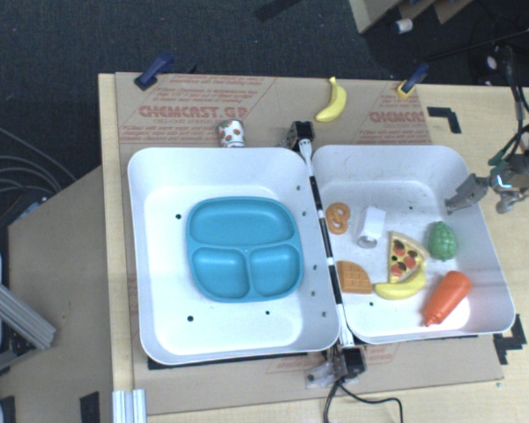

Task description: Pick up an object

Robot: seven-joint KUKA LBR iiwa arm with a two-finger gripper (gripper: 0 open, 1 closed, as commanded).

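Counts on the bench

Two bins [150,236], one blue tray [244,247], two bananas [332,102], one carrot [445,297], one pretzel [338,218], one waffle [353,278].

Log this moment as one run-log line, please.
phase: approach | end effector: open, at right bin rim | held: nothing | toys in bin: untouched

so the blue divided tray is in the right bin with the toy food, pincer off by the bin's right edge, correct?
Not quite. The camera view shows the blue divided tray in the left bin; the toy food lies in the right bin. The pincer is by that bin's right edge.
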